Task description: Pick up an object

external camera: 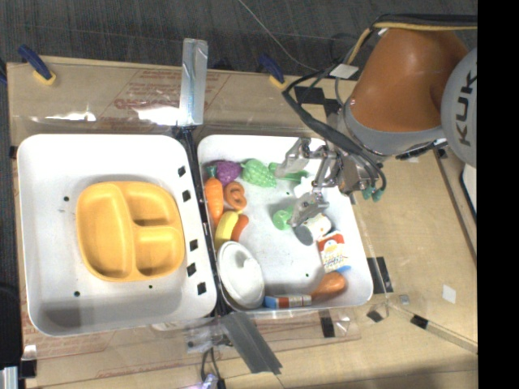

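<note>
My hand [312, 191] hangs over the far right part of the right bin [357, 286], just above a small green toy [281, 218]. Along that bin's left wall lie a purple grape bunch [226, 170], a carrot [213, 198] and a white bowl [241, 272]. The left bin [40, 168] carries a yellow divided tray [130, 228].
</note>
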Motion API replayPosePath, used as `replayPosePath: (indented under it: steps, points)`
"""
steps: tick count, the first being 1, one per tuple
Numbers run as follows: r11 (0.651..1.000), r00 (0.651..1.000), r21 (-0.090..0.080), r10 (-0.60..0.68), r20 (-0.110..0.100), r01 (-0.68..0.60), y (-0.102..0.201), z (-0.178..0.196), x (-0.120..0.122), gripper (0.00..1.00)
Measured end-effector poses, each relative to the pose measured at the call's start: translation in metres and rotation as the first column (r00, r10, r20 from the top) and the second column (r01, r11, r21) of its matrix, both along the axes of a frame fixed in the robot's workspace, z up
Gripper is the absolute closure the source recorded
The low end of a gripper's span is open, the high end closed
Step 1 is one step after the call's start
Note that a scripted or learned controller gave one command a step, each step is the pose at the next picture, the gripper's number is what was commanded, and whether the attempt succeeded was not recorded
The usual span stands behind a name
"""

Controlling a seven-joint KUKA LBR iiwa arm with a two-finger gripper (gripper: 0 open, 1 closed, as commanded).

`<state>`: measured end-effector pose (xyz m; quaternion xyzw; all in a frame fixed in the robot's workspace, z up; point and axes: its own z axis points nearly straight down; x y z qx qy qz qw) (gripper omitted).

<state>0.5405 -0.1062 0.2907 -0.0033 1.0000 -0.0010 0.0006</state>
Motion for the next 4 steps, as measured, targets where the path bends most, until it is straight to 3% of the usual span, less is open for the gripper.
replayPosePath:
  steps: [1, 2, 3, 4]
  points:
    - [1.000, 1.000, 0.005, 0.022, -0.014, -0.022, -0.028, -0.142, 0.024, 0.00]
    - [0.997, 0.997, 0.003, 0.077, -0.004, -0.077, -0.064, -0.201, 0.024, 0.00]
    - [0.991, 0.991, 0.001, 0.136, 0.003, -0.136, -0.063, -0.197, 0.039, 0.00]
    - [0.982, 0.982, 0.002, 0.188, 0.004, -0.188, -0.102, -0.197, 0.079, 0.00]
